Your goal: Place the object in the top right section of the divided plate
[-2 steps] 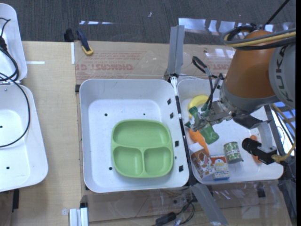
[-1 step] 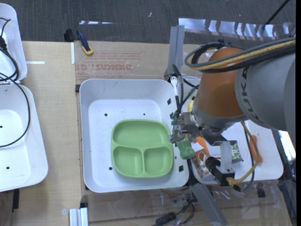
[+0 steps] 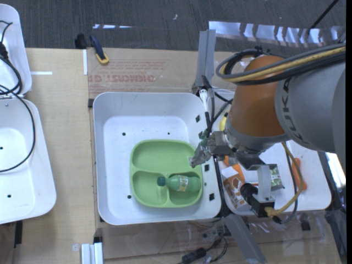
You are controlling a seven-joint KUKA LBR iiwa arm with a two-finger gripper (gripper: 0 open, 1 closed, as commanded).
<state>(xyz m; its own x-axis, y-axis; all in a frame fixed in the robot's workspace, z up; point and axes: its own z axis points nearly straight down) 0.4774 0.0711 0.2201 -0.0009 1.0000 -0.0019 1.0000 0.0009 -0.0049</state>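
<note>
Bottle lying in the green divided plate; pincer beside the plate's right rim.

The green divided plate (image 3: 165,172) sits in the white bin (image 3: 110,147) at the centre of the bench (image 3: 55,65), towards the bin's near right corner. A small green bottle (image 3: 180,183) with a dark green cap lies on its side in the plate's lower right section, the cap resting at the divider between the two lower sections. The plate's large upper section holds nothing. The arm (image 3: 275,109) reaches in from the right, its orange band above the bin's right wall. The pincer (image 3: 199,157) sits at the plate's right rim, above the bottle and apparently apart from it; whether its fingers are spread or closed cannot be told from this angle.
</note>
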